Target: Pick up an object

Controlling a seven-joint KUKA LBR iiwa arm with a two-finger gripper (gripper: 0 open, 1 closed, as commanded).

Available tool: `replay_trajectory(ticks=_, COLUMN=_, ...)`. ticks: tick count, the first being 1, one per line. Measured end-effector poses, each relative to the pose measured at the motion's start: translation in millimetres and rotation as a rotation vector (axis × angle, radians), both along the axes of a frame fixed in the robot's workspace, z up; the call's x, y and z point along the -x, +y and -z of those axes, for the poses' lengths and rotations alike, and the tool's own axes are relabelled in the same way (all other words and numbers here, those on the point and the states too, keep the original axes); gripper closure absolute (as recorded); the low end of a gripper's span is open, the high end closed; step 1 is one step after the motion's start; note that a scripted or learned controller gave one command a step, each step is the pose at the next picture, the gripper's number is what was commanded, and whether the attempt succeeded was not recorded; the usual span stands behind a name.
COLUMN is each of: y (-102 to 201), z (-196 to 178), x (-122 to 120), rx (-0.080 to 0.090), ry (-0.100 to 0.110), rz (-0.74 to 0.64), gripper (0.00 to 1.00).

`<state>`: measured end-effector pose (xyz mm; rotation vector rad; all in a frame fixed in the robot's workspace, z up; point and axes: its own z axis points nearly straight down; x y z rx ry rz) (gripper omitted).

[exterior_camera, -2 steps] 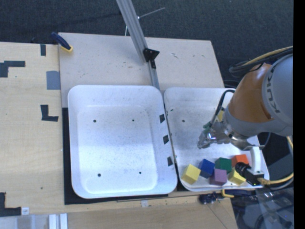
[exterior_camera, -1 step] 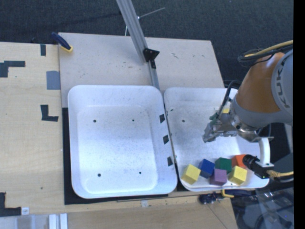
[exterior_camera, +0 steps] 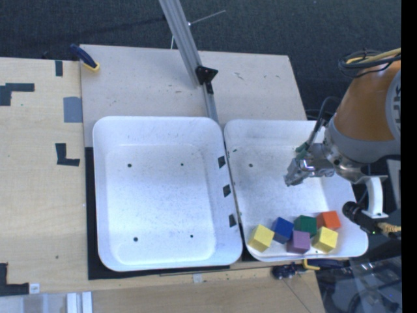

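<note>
Just pale wooden bench [exterior_camera: 156, 83], dark carpet [exterior_camera: 273, 12].

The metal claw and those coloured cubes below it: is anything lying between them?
No. In the camera view, bare white bin floor separates the gripper from the cubes.

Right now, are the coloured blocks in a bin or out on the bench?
In. All six coloured blocks sit clustered in the right bin, at its near edge, below the end effector.

A grey metal pole [exterior_camera: 184, 34] is seen slanting over the wooden surface [exterior_camera: 39, 175], where dark tape marks [exterior_camera: 64, 154] are stuck.
</note>
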<state>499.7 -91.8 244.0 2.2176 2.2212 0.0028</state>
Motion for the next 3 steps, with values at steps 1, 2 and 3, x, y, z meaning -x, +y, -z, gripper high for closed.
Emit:
replay_trajectory(ticks=1, y=46.7, z=12.1, x=-7.0, rx=-0.001, ry=0.006, rz=-0.003, gripper=1.0)
replay_trajectory(ticks=2, y=93.6, z=21.6, x=-16.0, rx=-0.001, ry=0.006, rz=-0.003, gripper=1.0)
replay_trajectory(ticks=3, y=146.7, z=29.8, x=-22.2, rx=-0.002, ry=0.006, rz=-0.005, gripper=1.0)
